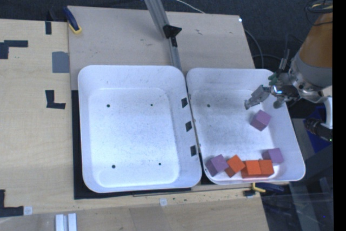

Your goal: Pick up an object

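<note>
My gripper hangs over the upper right part of the right bin, its two fingers spread open with nothing between them. Just below it a purple cube lies loose on the bin floor, apart from the fingers. Along the bin's front edge sit a purple block, an orange block, a longer orange block and a second purple block.
The left bin lies beside the right one, sharing a raised rim with black clips. A slanted metal rail crosses the bench at the back. Cables run behind the right bin.
</note>
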Robot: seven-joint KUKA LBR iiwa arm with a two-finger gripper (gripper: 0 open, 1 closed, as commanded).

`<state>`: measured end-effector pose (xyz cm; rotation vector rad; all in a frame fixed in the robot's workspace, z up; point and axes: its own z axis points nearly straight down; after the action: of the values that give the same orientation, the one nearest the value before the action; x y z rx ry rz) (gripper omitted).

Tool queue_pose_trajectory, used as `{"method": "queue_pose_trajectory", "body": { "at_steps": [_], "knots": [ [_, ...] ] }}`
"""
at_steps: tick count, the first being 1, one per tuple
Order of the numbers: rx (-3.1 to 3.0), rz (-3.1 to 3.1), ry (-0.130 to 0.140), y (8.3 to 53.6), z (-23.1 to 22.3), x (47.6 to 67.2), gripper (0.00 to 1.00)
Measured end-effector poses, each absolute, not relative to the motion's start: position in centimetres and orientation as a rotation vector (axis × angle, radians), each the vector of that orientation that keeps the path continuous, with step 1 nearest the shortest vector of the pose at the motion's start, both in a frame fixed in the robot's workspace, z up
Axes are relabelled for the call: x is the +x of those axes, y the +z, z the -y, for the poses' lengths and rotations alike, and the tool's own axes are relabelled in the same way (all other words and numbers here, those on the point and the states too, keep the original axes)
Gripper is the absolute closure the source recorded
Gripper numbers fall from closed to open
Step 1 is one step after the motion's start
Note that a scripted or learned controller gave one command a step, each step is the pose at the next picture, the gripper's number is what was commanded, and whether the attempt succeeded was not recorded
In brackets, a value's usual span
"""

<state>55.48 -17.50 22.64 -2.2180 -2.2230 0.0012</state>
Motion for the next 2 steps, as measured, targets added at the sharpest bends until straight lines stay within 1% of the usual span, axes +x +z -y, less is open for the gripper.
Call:
{"method": "queue_pose_trajectory", "body": {
  "at_steps": [1, 2],
  "knots": [
    [-2.227, 2.228, -0.003, 31.6, 20.9, 56.1, 0.00],
    [-2.216, 2.211, 0.009, 22.4, 20.9, 49.1, 0.00]
  ]
}}
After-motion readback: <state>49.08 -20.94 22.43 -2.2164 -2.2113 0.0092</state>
